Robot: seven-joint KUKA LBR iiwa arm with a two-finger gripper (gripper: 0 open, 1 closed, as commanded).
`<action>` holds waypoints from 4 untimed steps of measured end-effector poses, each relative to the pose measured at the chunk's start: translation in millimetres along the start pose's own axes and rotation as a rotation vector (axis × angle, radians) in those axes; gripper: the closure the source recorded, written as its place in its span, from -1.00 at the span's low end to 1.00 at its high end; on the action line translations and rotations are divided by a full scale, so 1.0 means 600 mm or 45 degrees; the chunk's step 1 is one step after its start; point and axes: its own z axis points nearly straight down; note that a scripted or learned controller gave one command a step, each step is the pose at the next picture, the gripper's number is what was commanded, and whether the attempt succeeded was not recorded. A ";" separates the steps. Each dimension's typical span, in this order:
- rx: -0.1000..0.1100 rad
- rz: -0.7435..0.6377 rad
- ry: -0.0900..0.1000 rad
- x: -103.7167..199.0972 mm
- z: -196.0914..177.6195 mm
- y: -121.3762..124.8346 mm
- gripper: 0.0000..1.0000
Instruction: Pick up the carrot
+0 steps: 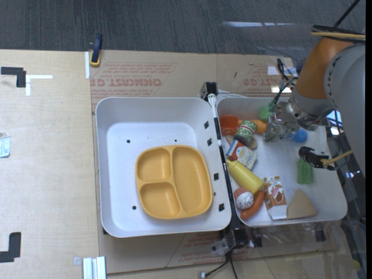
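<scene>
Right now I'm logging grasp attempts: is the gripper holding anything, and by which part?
It cannot be told. The gripper is low in the right bin, among the toys beside an orange piece, but nothing shows clearly between its fingers.

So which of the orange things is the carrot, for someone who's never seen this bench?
Go to the right-hand white bin, to its far end where the gripper hangs. The carrot lies just left of the gripper, beside the can. It alone has a green top; the orange cup and reddish sausage do not.
</scene>
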 end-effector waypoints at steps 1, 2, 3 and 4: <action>0.017 -0.006 0.024 0.017 -0.001 -0.002 -1.00; 0.064 -0.080 0.053 -0.014 -0.025 0.015 -1.00; -0.043 -0.090 -0.012 -0.013 -0.168 0.036 -1.00; -0.056 0.061 -0.012 0.019 -0.042 0.010 -1.00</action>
